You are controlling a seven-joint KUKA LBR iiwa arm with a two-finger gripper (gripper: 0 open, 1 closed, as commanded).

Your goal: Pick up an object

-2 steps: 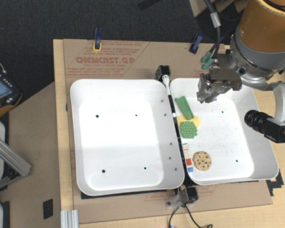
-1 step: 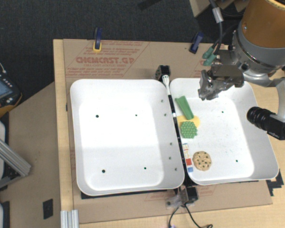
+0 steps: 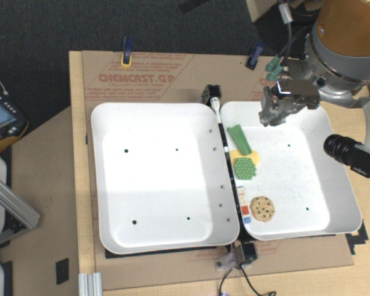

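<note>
Camera view: end effector hung over the top-left part of the right bin; honestly couldn't tell if it was open or closed.
Green strip: lay just below and left of the end effector, near the bin's left wall.
Green-and-yellow piece: sat right below the strip.
Cookie: further down, near the bottom-left corner of that bin.
Left bin: sat right beside the right one.
Surface: brown board under both bins, red lettering on it.
</note>
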